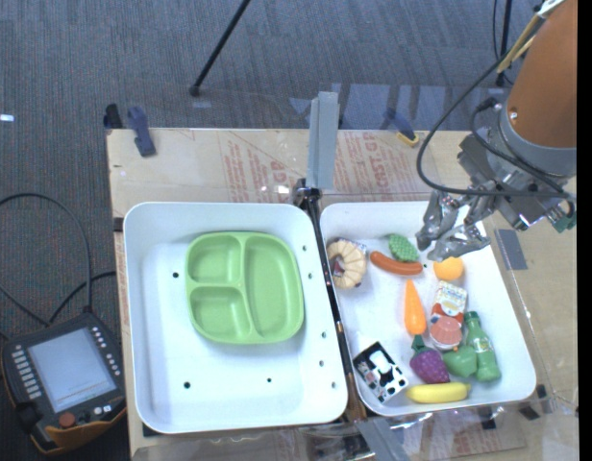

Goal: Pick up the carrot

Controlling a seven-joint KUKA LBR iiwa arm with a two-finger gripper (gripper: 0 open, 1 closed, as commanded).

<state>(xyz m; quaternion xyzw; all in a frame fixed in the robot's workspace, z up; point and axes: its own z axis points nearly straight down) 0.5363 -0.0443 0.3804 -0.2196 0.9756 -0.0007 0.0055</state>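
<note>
Surface (181,161) w/ two bins; right bin (512,301) holds the toys. Gripper (450,238) hangs over its top edge, jaws' state can't be told. Carrot (414,307) lies mid-bin, just below, apart from it. Not yet picked; approach, grasp, lift all left.

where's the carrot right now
The carrot lies upright-looking in the right bin, just below the hot dog, left of the small jar, below the gripper.
</note>
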